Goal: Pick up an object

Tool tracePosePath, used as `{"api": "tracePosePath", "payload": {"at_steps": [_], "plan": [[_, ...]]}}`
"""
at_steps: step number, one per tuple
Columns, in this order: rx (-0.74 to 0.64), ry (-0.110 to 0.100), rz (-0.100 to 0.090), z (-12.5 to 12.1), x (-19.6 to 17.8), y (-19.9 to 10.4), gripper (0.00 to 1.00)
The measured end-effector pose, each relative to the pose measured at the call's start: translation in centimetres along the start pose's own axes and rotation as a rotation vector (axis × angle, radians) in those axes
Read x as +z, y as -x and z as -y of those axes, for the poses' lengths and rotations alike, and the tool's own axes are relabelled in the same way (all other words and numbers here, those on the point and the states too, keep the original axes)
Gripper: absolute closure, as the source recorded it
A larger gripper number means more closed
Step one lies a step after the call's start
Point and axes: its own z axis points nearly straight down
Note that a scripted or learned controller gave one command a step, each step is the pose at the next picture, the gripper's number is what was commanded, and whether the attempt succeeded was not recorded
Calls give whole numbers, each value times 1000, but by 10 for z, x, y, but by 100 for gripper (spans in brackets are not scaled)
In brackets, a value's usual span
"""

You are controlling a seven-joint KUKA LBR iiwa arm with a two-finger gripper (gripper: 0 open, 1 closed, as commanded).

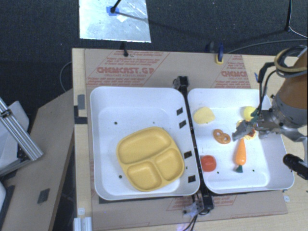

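- A yellow divided tray (150,159) is lying in the left bin (103,107), taking up its lower middle; nothing is reaching toward it.
- In the right bin (269,177), near the divider, a pale yellow chip-shaped piece (204,115) is sitting toward the back and a red tomato-like piece (208,163) is sitting toward the front, well apart from each other.
- A brown pretzel (222,136) is resting between them, a little further right.
- An orange carrot (240,153) is lying roughly upright in the view, just below the gripper (242,132), and looks the likeliest object for the pick.
- The gripper is hovering low over the bin, just beside the carrot's top end; whether it is spread or pressed together is more than I can tell from here.
- A small yellow object (249,112) is sitting just behind the gripper, partly hidden.
- Nothing is showing as lifted, so the pick is looking not yet done: closing on an object and raising it are what is remaining, by my judgement.
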Motion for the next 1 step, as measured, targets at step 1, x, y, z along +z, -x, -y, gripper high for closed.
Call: {"api": "tracePosePath", "payload": {"at_steps": [1], "plan": [[-3,12,2,-2,-6,0,0]]}}
